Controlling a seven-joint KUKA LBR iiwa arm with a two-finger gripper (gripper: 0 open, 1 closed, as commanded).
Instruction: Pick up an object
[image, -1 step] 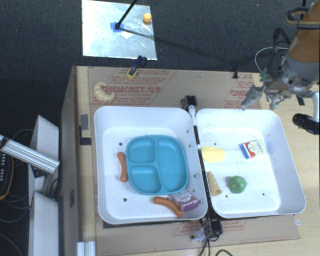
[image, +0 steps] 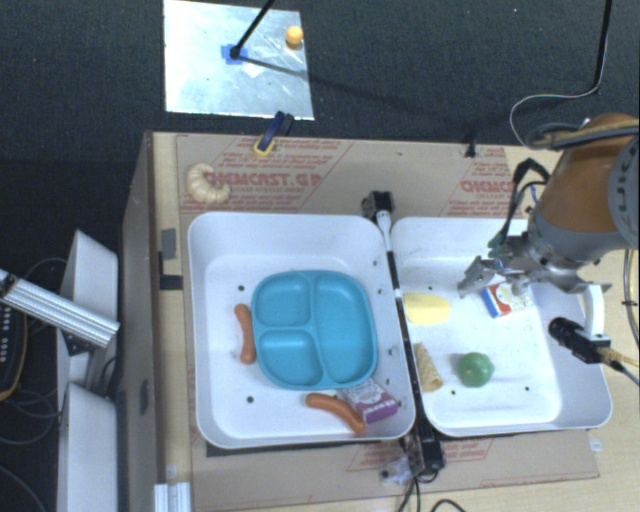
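Gripper (image: 492, 275) hangs over the right bin's (image: 580, 400) far edge above a small red-white-blue packet (image: 498, 300), seemingly lining up a grab, its grip state indiscernible.

Robotics lab, cardboard-topped bench (image: 300, 175), loose cables (image: 560, 100), toy food bins (image: 215, 240)

- The arm (image: 590, 190) comes in from the right of the camera view, its bulky grey body filling the upper right corner.
- An orange band (image: 590, 165) wraps it just above the wrist.
- The wrist tilts down and to the left, with dark cables looping along its side.
- The pincer (image: 490, 280) hangs low at the end of the wrist, pointing left and down.
- Its metal fingers (image: 476, 274) look spread, but glare and blur keep me from telling their state.
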